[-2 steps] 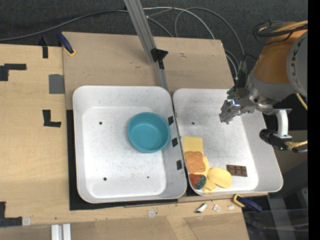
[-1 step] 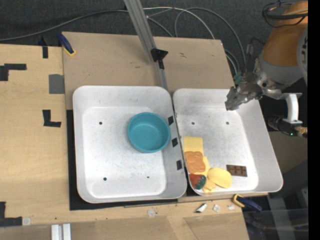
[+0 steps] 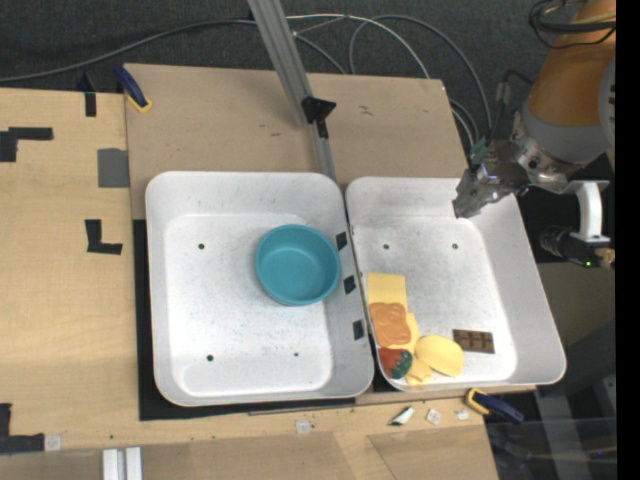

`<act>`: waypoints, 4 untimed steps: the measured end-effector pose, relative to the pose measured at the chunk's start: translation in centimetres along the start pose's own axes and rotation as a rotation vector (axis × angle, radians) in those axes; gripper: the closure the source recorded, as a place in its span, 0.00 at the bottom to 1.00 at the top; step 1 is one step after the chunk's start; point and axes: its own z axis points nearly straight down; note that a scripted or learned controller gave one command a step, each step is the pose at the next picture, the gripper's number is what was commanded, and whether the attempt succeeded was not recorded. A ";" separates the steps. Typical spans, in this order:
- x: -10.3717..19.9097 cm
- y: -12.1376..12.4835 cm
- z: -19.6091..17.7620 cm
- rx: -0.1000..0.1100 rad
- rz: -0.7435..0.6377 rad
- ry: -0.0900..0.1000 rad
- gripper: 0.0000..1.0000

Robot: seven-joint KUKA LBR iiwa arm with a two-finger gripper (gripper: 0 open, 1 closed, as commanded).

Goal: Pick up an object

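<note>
Broadly, the worktop (image 3: 230, 118) is a tan board carrying two shallow white bins side by side. The left bin (image 3: 180, 368) lies toward the worktop's middle, and the right bin (image 3: 520, 298) reaches out to its right edge. The grey arm (image 3: 565, 98) with its orange band comes in over the worktop's far right corner and ends in the gripper (image 3: 468, 206), which hangs above the far right corner of the right bin with nothing seen between its tips; how far it is open I cannot tell.

A slanted grey metal post (image 3: 285, 53) crosses the far edge of the worktop and runs down to the seam between the bins. Near the middle of the left bin, toward its right wall, sits a teal bowl (image 3: 296, 264), upright.

The smaller things cluster at the near left corner of the right bin: a pale yellow flat block (image 3: 387, 288) by the left wall, an orange piece (image 3: 391, 322) touching its near end, a round yellow item (image 3: 439, 355) near the front wall, and a small red and green piece (image 3: 396, 362) just left of that. A brown chocolate-like bar (image 3: 473, 342) lies just right of the yellow item.
</note>
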 end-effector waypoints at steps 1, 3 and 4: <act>4.7 0.8 -0.1 0.001 -0.004 0.001 1.00; 15.3 3.2 -0.2 0.001 -0.005 0.001 1.00; 20.9 3.9 0.2 0.001 -0.005 0.000 1.00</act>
